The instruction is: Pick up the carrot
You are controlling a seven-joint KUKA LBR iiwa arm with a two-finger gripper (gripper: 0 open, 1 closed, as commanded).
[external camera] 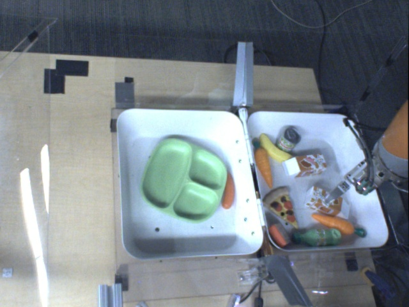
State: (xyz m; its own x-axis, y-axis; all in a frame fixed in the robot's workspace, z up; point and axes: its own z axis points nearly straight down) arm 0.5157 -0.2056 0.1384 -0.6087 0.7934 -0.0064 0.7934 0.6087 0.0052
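Item one: I am seeing the gripper (pixel 340 188) hanging over the right bin (pixel 377 235), fingers spread apart and grasping nothing, just above a small printed packet (pixel 321 201). Item two: a carrot (pixel 333 222) is lying below it near the front wall, beside a green bottle (pixel 319 236). Item three: the left bin (pixel 128 171) is holding a green divided plate (pixel 183 178).

Open floor rings the green plate (pixel 184 179) in the left bin (pixel 128 171); the right bin (pixel 377 226) is crowded.
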